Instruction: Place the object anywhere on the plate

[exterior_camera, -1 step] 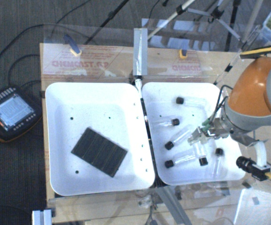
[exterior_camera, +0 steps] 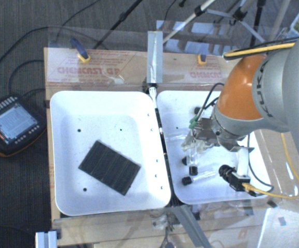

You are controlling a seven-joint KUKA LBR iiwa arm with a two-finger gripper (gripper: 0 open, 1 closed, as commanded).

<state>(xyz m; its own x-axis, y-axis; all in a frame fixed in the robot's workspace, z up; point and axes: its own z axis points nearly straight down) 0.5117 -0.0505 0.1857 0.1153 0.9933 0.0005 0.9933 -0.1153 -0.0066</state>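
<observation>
1. Over the right bin (exterior_camera: 273,187), the gripper (exterior_camera: 193,151) is lowered close to the floor; whether it is open, closed or holding anything cannot be told.
2. No separate object can be picked out beneath it. Small dark pieces (exterior_camera: 187,180) are seen beside it, possibly the gripper's own parts.
3. The plate (exterior_camera: 109,167), a dark ribbed rectangle, lies tilted in the left bin (exterior_camera: 72,105), well apart.
4. Risks are judged: an empty lift from a poor grasp, or a drop while the divider (exterior_camera: 159,138) is crossed.
</observation>
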